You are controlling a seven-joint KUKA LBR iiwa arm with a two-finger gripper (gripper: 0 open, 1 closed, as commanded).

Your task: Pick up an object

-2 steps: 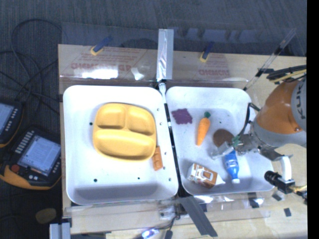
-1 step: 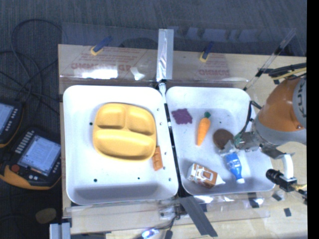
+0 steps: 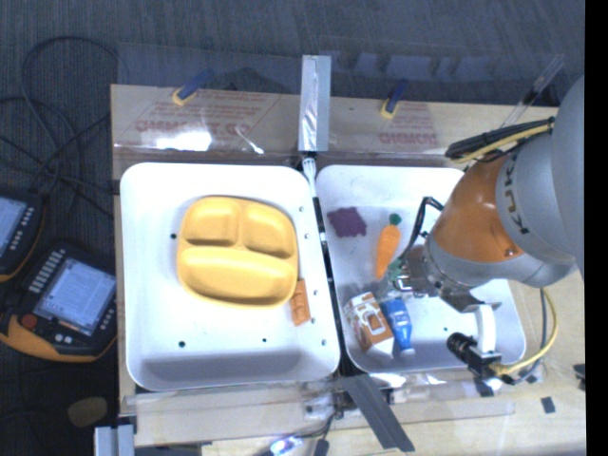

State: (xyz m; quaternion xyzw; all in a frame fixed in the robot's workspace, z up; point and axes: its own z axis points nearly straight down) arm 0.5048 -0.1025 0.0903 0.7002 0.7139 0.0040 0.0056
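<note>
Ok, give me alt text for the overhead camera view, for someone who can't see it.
A grey arm with an orange band reaches from the right into the right white bin, its gripper above a blue and white tube, near an orange carrot toy, a purple block and a brown and white packet. The left white bin holds a yellow divided plastic tray and a small orange piece.

Bright overhead light, even across both white bins (image 3: 218,359). Whites nearly blown out, w/ glare on the clear plastic sheet (image 3: 190,126) at back. Shadows soft and short. Pic slightly soft and low-res; dark floor (image 3: 285,12) dim.
</note>
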